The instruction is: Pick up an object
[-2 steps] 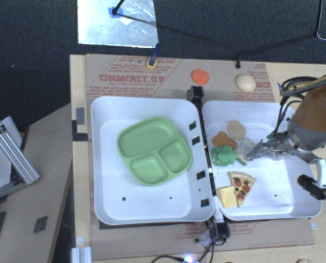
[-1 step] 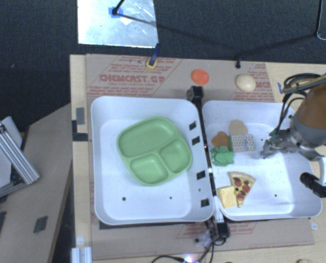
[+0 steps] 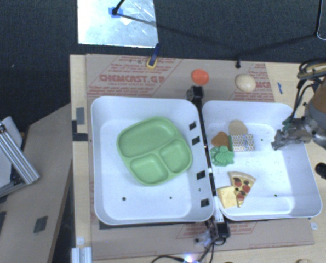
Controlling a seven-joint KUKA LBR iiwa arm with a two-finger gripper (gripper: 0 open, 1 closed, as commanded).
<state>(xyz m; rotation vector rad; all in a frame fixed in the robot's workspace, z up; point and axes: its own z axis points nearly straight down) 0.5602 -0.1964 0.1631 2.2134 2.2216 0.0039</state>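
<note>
In the right bin (image 3: pixel 294 201) lie several toy foods: a pizza slice (image 3: pixel 241 184), a yellow cheese wedge (image 3: pixel 226 196), a green leafy piece (image 3: pixel 223 156), a brown cookie-like piece (image 3: pixel 220 139), a tan bread-like piece (image 3: pixel 238 127) and a grey speckled block (image 3: pixel 242 142). My gripper (image 3: pixel 280 141) hangs over the right bin's right side, well to the right of the grey block. I see nothing between its fingers.
The left bin (image 3: pixel 105 190) holds a green divided plate (image 3: pixel 154 151). Behind the bins on the cardboard rest an orange ball (image 3: pixel 200 76) and a cream egg shape (image 3: pixel 245 83). The arm (image 3: pixel 321 114) comes in over the right bin's right rim.
</note>
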